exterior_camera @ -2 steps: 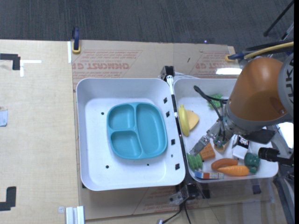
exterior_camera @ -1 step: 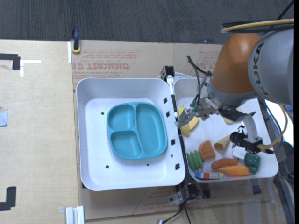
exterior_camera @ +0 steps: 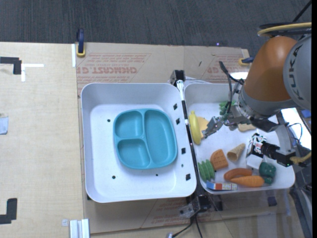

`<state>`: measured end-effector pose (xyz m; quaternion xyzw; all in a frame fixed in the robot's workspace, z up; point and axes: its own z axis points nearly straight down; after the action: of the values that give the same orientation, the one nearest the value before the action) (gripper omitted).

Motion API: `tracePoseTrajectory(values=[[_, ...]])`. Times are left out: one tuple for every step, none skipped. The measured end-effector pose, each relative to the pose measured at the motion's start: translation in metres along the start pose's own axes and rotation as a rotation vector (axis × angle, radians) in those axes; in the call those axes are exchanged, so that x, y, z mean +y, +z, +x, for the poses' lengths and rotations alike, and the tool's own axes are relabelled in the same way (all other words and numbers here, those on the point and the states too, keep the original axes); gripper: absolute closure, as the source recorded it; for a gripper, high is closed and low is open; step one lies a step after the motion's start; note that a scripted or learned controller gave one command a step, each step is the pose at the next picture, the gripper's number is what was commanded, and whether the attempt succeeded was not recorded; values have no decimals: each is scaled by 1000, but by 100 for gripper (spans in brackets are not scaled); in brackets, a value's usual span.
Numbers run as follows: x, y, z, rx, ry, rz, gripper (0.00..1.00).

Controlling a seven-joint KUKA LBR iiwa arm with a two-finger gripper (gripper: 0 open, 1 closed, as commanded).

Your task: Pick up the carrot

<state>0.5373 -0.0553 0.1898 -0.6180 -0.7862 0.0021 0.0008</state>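
Carrot (exterior_camera: 247,181) low in right bin (exterior_camera: 283,185), beside sausage (exterior_camera: 238,173), untouched. Gripper (exterior_camera: 214,125) well apart from it, hovering near banana (exterior_camera: 195,128), fingers spread, clamped on nothing. Task barely begun: reach, descent, grasp, lift all left.

A single fixed camera looks down at a slant from well above the pale wooden table (exterior_camera: 39,148), far enough to take in both shallow white plastic bins (exterior_camera: 94,148) side by side. Dark carpet runs along the frame's top, and the grey, orange-banded arm (exterior_camera: 277,68) enters from the right.
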Motion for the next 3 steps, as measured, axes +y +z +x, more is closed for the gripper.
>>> tracePoseTrajectory(values=[[-53, 1, 32, 2, 137, 2, 0], [-74, 49, -55, 2, 86, -1, 0], [-53, 98, -32, -4, 90, -6, 0]])
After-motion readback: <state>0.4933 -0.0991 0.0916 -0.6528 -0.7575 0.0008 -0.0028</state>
